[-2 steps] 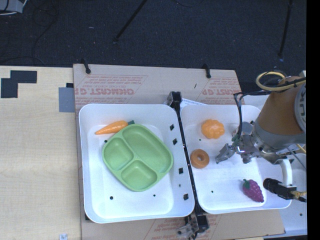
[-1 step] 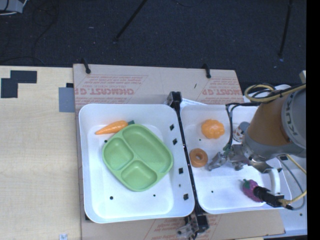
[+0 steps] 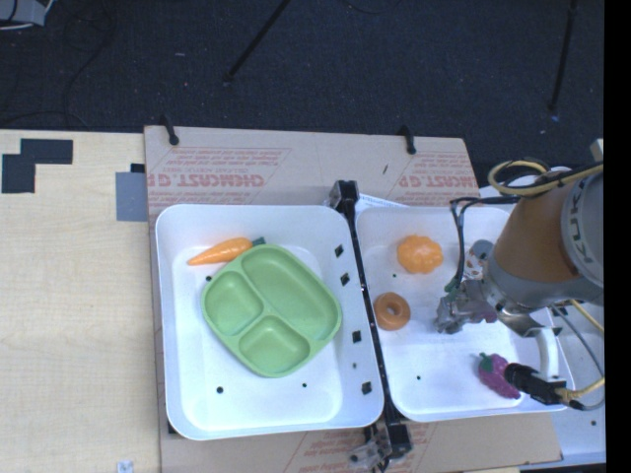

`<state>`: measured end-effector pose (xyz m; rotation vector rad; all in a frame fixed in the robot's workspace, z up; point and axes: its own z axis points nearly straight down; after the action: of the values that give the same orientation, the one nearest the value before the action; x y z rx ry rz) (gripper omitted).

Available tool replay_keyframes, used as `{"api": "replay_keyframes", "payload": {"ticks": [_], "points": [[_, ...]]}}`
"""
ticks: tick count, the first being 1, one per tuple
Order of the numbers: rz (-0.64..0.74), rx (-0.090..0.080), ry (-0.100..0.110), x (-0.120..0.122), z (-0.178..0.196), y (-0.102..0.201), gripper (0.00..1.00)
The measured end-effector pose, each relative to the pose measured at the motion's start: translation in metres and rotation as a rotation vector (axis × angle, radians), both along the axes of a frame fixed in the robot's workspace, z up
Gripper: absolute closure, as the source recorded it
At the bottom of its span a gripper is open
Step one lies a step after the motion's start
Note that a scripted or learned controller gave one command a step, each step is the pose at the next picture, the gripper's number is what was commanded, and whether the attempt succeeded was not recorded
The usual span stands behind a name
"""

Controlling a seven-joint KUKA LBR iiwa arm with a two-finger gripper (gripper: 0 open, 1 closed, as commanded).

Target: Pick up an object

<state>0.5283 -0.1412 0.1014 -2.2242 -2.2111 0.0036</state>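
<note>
Right now the arm (image 3: 537, 239) comes in from the right over the right bin (image 3: 424, 402), its orange band above the wrist, w/ the pincer (image 3: 455, 315) low over the bin floor, roughly mid-bin. Can't tell if it's released or clenched; the tips are too small and dark against the wrist, and nothing shows btwn them, so no grasp to claim. Candidates for the pick are all in reach: a donut (image 3: 392, 311) just left of the pincer, near the divider btwn the bins; an orange fruit (image 3: 420, 254) farther back and a bit left; a purple grape bunch (image 3: 497, 374) at the near right, close to a black cable end. The three lie well apart, which suits a blind-ish programmed grab, since each has bare white floor around it for the tips to go down. The left bin (image 3: 187, 392) holds a green divided plate (image 3: 271, 309), tilted diagonally, w/ a carrot (image 3: 221, 251) just beyond its far left rim, apart from it or barely touching, hard to say. Both bins sit on cardboard on the bench (image 3: 69, 313). My read: approach/descent stage, pick not yet made; donut looks the likeliest target given it's nearest, but it lies flat and ring-shaped, so the tips would need to straddle one side or it may slip.
</note>
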Motion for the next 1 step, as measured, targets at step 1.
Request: {"api": "replay_keyframes", "payload": {"ticks": [1], "points": [[0.008, -0.002, -0.007, 0.0068, 0.0466, 0.0056, 1.00]]}}
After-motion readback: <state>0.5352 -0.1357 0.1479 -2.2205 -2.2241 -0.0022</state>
